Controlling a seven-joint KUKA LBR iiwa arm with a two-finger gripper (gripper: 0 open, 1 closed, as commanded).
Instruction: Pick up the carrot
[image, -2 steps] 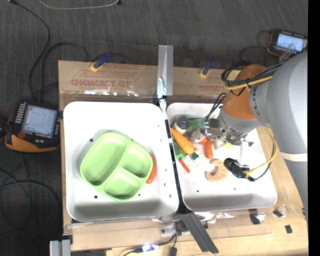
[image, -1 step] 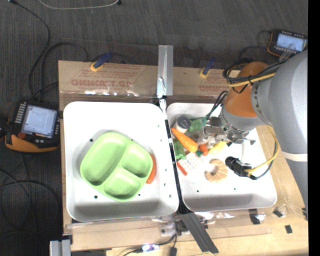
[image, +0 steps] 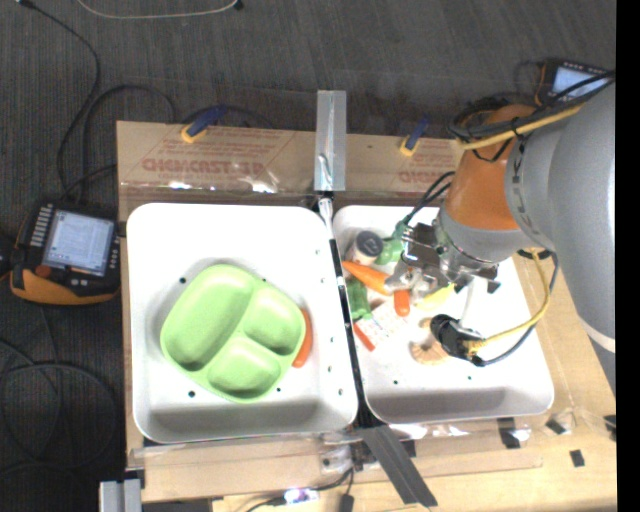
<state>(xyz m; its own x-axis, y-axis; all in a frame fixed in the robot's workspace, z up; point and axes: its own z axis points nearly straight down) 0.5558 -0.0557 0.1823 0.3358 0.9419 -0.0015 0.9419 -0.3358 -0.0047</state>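
The carrot (image: 364, 277) lies in the right bin (image: 520, 385), in its upper left part near the wall shared with the other bin, pointing from upper left to lower right, its orange body resting among a loose heap of small things. Just beside its lower end sit a short orange-red piece (image: 401, 303) and a green piece (image: 356, 300), and a thin red strip (image: 363, 337) lies a little lower on the white floor. A dark round item (image: 370, 243) rests just above the carrot. The tool (image: 432, 268) hovers over this heap, just to the right of the carrot, at the end of the grey arm (image: 570, 170) with its orange band (image: 480, 195); from this angle the wrist hides the fingers, so whether they are apart or together cannot be told, and nothing is seen between them. A black and yellow cable (image: 500, 335) loops below the wrist. In the left bin (image: 150, 400) a green divided plate (image: 235, 330) sits tilted, with an orange item (image: 303, 340) at its right edge. Both bins rest on the tabletop (image: 150, 150), and a handheld screen unit (image: 72, 245) lies on the floor to the left.
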